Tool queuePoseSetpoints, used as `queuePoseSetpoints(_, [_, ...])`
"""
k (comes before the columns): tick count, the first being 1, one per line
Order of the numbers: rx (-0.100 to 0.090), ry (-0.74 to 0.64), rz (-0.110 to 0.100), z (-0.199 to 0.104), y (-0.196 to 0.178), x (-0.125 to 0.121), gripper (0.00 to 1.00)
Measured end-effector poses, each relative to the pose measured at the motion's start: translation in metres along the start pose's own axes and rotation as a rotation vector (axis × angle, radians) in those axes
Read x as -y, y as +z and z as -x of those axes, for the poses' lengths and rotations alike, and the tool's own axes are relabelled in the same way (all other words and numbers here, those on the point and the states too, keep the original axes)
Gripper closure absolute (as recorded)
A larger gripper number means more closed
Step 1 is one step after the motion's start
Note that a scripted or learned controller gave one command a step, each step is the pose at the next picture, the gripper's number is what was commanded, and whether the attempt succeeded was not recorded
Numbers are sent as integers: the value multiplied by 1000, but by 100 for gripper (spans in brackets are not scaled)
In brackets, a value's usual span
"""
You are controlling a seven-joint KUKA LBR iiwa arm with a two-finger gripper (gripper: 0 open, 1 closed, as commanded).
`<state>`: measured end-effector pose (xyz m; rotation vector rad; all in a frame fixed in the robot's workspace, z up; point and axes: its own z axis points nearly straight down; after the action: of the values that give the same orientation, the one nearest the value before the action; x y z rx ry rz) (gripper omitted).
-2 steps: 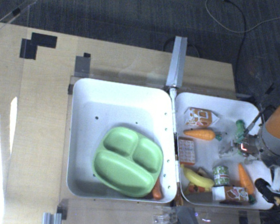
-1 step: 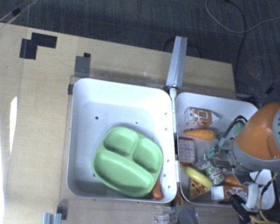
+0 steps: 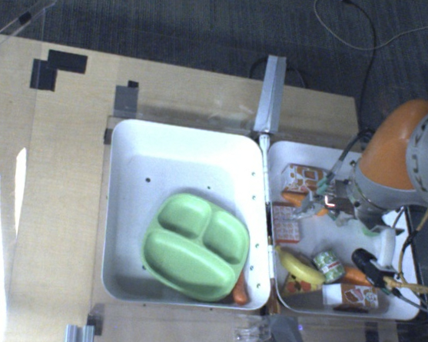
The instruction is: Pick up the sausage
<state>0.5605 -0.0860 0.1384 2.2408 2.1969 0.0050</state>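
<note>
The gripper (image 3: 326, 201) hovers low in the right bin (image 3: 412, 260), near a snack packet (image 3: 304, 177); whether it is closed cannot be told. An orange-brown sausage (image 3: 240, 290) lies in the left bin (image 3: 130, 195), beside the green divided plate (image 3: 196, 245).

Wooden bench (image 3: 47, 208); two white bins (image 3: 126, 194) (image 3: 411, 268) side by side.

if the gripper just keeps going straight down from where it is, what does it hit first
Probably the orange piece just under the gripper, at the edge of the snack packet in the right bin. Depth is hard to judge here.
</note>
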Motion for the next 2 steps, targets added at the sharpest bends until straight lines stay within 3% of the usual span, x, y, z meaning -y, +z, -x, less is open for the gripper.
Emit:
queuePoseSetpoints(1, [4,79,18,92,36,62,0])
queuePoseSetpoints(2, [5,64,22,102,35,63,0])
